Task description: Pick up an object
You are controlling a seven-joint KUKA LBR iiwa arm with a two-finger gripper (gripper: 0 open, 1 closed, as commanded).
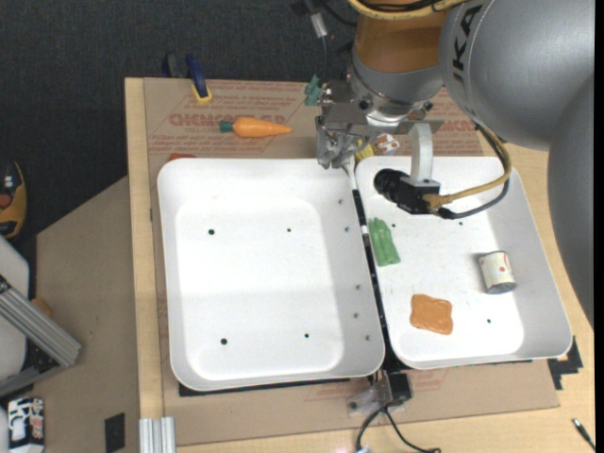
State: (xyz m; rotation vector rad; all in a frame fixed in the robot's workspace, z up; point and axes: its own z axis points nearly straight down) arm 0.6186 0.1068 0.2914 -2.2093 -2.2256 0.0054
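Camera view, Mia asks: has anything been lifted yet?

Tom: Not as far as I can judge. The arm has its jaws low over the back of the bins, right where the two rims meet. Whether they are spread or pressed together I cannot tell from this angle. Every loose thing lies flat, so the whole pick is left to do.

Mia: Where are the things it could take?

Tom: Three lie in the right bin. A green strip is just beside the shared rim, an orange lump is toward the front, and a small white can lies on its side nearer the outer wall. A toy carrot lies on the worktop behind the left bin, outside both bins.

Mia: How much room is there?

Tom: The green strip is nearest the jaws, but it hugs the rim, so I'd expect a tight approach there. The lump and the can sit well apart on open floor. The left bin's floor is wide and bare.
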